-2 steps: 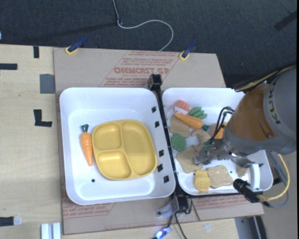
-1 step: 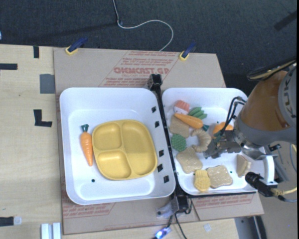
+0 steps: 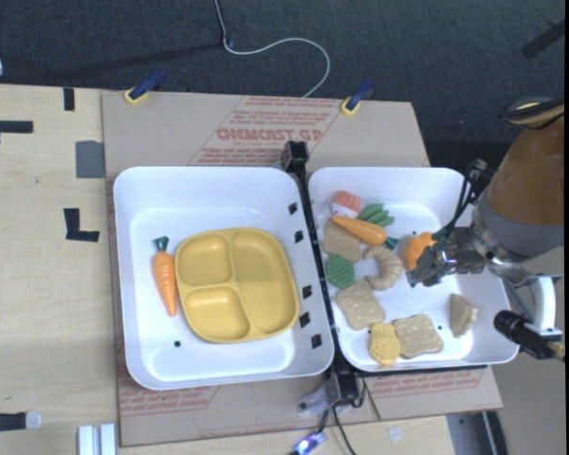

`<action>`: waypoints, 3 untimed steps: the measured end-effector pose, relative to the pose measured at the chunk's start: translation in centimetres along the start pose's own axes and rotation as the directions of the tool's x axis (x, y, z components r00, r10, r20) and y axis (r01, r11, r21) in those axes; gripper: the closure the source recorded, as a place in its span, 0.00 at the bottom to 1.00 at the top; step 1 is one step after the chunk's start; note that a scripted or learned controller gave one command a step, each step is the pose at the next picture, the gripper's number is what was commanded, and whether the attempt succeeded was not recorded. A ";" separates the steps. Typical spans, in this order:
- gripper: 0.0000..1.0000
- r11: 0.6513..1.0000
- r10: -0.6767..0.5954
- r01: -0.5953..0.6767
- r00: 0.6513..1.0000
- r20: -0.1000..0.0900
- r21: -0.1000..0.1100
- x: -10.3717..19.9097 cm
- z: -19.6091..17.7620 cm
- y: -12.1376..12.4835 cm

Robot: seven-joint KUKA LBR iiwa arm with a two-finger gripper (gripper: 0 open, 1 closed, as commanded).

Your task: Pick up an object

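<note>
The right bin [image 3: 450, 180] holds several toy foods. Among them are a carrot [image 3: 360, 228], a small orange fruit [image 3: 416, 248], a beige curved piece [image 3: 387, 269], a green round piece [image 3: 339, 272], bread slices [image 3: 417, 335] and a yellow corn piece [image 3: 384, 343]. My gripper [image 3: 427, 267] hangs low over the right bin's middle right, just right of and touching or nearly touching the orange fruit. The view is too small to tell if the fruit is gripped.
The left bin [image 3: 137, 192] holds a yellow divided plate [image 3: 237, 282] with a second carrot [image 3: 164, 279] lying to its left. A tan wedge [image 3: 462, 314] lies near the right bin's right wall. A black divider clip [image 3: 294, 154] sits between the bins. The arm's grey body [image 3: 526, 207] overhangs the right edge.
</note>
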State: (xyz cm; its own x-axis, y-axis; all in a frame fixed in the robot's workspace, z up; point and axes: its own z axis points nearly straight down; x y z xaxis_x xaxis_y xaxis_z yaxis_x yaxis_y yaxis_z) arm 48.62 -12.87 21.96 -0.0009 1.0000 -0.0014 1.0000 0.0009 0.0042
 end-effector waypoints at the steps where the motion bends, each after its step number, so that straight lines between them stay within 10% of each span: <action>1: 1.00 1.000 0.000 0.000 1.000 -0.002 0.006 0.1 -0.5 0.0; 3: 1.00 1.000 -0.002 0.002 1.000 -0.002 0.007 8.3 0.5 1.6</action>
State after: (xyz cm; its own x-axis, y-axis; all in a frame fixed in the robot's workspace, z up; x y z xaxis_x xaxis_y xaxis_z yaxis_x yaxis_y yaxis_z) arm 50.26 -4.57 21.47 -0.0033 1.0000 0.0003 1.0000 0.0033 -0.0032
